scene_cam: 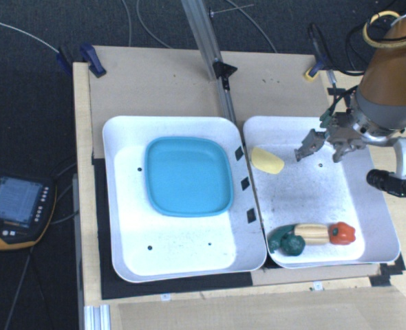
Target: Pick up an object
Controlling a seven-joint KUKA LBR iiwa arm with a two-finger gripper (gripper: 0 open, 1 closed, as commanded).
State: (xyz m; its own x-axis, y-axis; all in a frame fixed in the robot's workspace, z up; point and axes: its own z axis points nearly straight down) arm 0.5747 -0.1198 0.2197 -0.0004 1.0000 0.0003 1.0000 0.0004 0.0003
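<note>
Claw (323, 150) spread apart, nothing between its fingers, above the right bin (368, 198).
Yellow lemon-like piece (267, 161) lies just left of the claw; green item (286, 242), tan piece (312, 234), red tomato-like piece (341, 233) line the bin's near edge. Blue tray (188, 176) in left bin (120, 184).

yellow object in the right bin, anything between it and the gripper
Nothing visible. The gripper hangs open over the right bin, with bare bin floor between it and the yellow object. The other items lie at the near edge.
</note>
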